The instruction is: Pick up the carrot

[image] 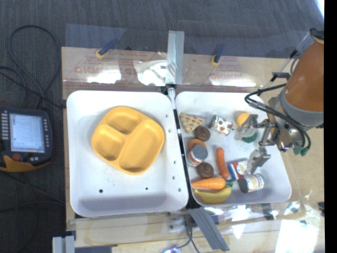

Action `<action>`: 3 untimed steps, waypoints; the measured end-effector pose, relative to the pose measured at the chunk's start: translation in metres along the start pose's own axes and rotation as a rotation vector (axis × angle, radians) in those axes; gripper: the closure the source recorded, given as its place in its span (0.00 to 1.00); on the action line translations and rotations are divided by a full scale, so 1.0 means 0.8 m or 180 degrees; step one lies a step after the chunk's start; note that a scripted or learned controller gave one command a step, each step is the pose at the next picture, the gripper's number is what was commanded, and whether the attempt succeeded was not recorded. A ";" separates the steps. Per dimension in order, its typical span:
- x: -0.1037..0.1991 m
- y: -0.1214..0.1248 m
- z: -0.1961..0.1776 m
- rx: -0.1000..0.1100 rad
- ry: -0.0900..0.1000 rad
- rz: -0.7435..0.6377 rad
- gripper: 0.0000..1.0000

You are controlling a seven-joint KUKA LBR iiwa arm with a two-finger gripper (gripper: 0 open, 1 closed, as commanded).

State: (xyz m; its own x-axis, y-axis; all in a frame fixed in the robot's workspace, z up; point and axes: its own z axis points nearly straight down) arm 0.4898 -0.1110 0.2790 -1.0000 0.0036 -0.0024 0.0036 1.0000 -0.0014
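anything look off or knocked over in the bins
Nothing spilled or damaged. The small can in the right bin lies on its side beside the gripper, and the toy food is jumbled, the carrot resting against the banana.

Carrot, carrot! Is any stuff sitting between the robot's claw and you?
Yes. The carrot lies at the right bin's front edge, on a banana. The gripper hangs to its right, and a small red-and-white carton lies between them.
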 end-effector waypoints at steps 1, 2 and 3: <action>0.008 0.042 0.121 -0.0009 0.0017 -0.0927 0.00; -0.002 0.081 0.119 -0.0008 0.0006 -0.1536 0.00; -0.055 0.035 0.196 -0.0003 -0.0008 -0.1234 0.00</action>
State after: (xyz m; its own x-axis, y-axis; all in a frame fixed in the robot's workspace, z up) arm 0.5340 -0.0831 0.1226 -0.9271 -0.3748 -0.0044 -0.3748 0.9271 -0.0018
